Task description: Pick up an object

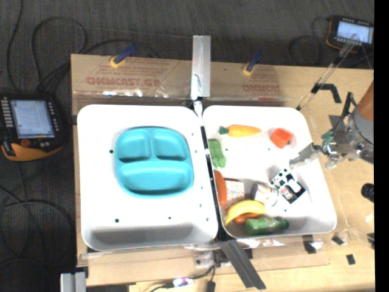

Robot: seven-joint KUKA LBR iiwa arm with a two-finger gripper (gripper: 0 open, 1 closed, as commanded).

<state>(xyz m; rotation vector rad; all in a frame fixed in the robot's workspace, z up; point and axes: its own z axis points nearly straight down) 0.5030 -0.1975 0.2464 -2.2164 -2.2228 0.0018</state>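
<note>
Objects all sit in the right bin (316, 163): carrot (241, 129) and a red-orange piece (279, 137) at the far side, green veg (216, 152) along the left wall, a banana (244, 208) and green bottle (266, 225) at the near edge, small packs (234, 190) mid-bin, and a black-and-white item (287, 184) right of centre. Left bin (91, 163) holds just the blue tray (154, 161), probably the drop-off side.

Gripper (328, 146) is at the right bin's right rim, coming in from the right and above the bin floor. A thin pale finger-like part (302, 157) slants down-left toward the black-and-white item, apart from it. Can't tell how far the jaws are spread; too small and cluttered at the wrist. Nothing visible between them, so no grasp.

Judgement: approach stage, pick not yet made. Nearest candidate is the black-and-white item, just below-left of the tip. It lies flat-ish and close to a pack (264, 193), so a descent risks a glancing contact or pinching two things. The red-orange piece stands clear of neighbours and looks like the easier target.
</note>
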